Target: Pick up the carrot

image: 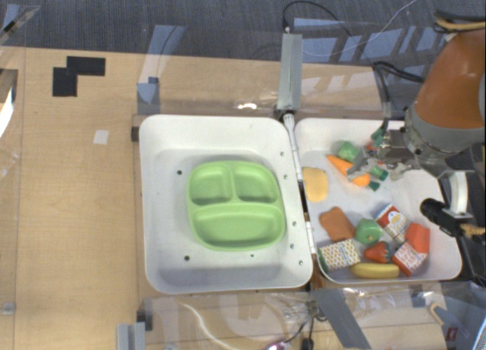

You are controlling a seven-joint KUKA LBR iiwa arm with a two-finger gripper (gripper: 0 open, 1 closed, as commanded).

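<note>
Orange carrot (339, 163) lies in the right bin (456, 269), just beside the pincer (370, 165); whether its grip has closed, I cannot tell. Lifting is not yet done.

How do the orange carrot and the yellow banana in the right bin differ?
The orange carrot lies in the upper part of the right white bin, close to the gripper; the yellow banana lies by the bin's lower edge, apart from it. The carrot tapers to a point and lies aslant; the banana is blunt-ended and lies nearly level. Both are small toy foods.
</note>
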